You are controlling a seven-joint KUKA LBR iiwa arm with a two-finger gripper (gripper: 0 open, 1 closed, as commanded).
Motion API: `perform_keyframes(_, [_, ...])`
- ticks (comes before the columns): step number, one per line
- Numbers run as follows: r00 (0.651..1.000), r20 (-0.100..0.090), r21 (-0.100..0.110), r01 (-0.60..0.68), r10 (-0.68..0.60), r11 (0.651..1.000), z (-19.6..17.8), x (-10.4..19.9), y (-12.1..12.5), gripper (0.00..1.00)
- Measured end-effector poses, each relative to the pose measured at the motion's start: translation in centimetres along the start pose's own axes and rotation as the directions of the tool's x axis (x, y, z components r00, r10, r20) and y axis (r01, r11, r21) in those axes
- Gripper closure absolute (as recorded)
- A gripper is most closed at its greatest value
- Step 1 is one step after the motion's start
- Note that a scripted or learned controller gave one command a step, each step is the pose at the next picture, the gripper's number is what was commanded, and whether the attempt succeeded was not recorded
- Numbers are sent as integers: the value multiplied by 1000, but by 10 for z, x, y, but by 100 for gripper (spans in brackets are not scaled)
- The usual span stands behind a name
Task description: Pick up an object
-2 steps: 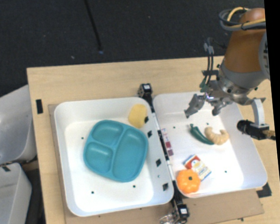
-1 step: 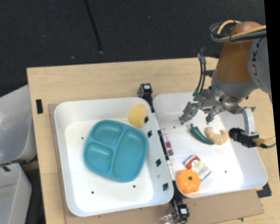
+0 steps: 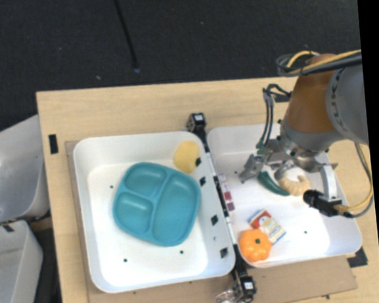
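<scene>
Pincer (image 3: 278, 173) sits low in the right bin (image 3: 342, 233), can't tell its state. Orange pumpkin (image 3: 255, 245) touches a red-and-white packet (image 3: 268, 226), label unreadable. Teal divided plate (image 3: 156, 202) fills the left bin (image 3: 101, 267).

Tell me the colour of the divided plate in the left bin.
Teal blue; the divided plate shows plainly in the camera view.

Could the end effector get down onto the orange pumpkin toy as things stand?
Probably yes: the pumpkin toy sits uncovered in the right bin, though close to its near-left corner and touching a small carton. The end effector is nearby.
</scene>
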State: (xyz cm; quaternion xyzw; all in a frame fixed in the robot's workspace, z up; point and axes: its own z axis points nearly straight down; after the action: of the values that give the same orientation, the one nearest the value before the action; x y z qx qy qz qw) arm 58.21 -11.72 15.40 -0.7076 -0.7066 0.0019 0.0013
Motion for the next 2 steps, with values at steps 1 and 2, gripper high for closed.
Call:
perform_keyframes(1, [1000, 0, -7, -3, 3, 1000, -14, -1, 2, 100])
perform_keyframes(2, [1000, 1, -11, 2, -2, 1000, -73, -9, 10, 100])
